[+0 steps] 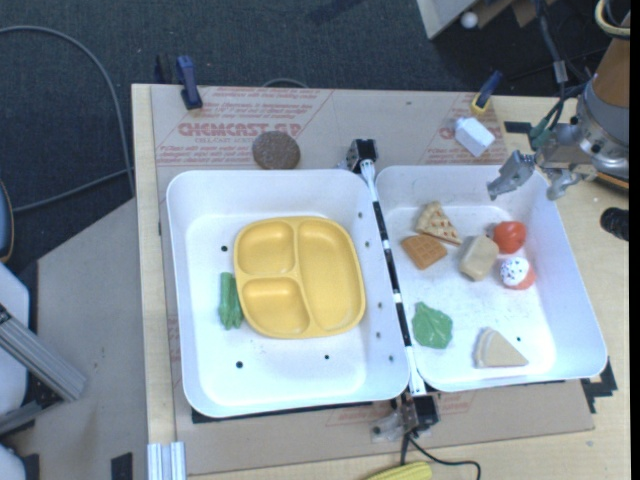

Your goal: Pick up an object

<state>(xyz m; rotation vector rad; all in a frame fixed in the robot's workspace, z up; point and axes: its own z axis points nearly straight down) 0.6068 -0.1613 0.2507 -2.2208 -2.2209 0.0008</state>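
Two white bins are sitting side by side on a cardboard-topped bench (300,118).

Left bin (200,368): a yellow divided plate (298,274) is lying near the middle, three compartments, nothing in them. A green leafy piece (230,301) is lying just beside the plate's left edge, on the bin floor.

Right bin (570,308): several toy food pieces are lying scattered.
- a tan wedge like a cracker or pizza slice (437,221) toward the back, touching or nearly touching an orange-brown square (424,251) in front of it
- a beige block (479,257) near the middle
- a red tomato (510,235) just right of the block
- a white and red ball (515,271) just in front of the tomato
- a green lump (432,325) toward the front left
- a pale wedge (497,350) at the front, right of the green lump

The gripper (532,176) is hanging over the back right corner of the right bin, above the rim, with the arm reaching in from the right. Its two fingers are standing apart, spread open, with nothing between them. All pieces are resting on the bin floor, apart from the gripper; the tomato is the nearest.

Off the bins, on the bench: a brown round disc (275,151) behind the left bin, a small white block (474,135) behind the right bin, and a blue clamp (187,80) at the back left edge.
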